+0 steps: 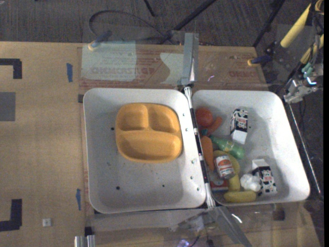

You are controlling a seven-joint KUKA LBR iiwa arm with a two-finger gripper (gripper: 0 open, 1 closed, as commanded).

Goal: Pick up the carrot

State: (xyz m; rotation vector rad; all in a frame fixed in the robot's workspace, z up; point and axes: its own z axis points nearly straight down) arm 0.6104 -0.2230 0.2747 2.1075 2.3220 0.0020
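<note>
Carrot [207,152] at bin's left wall — tomato [203,117], can [224,166] adj.

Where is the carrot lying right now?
The carrot lies in the right bin, against its left wall beside the divider, just below the red tomato and left of the green bottle and the small can.

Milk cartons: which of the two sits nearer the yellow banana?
The lower milk carton, at the right bin's bottom corner; the banana lies just beside it.
</note>
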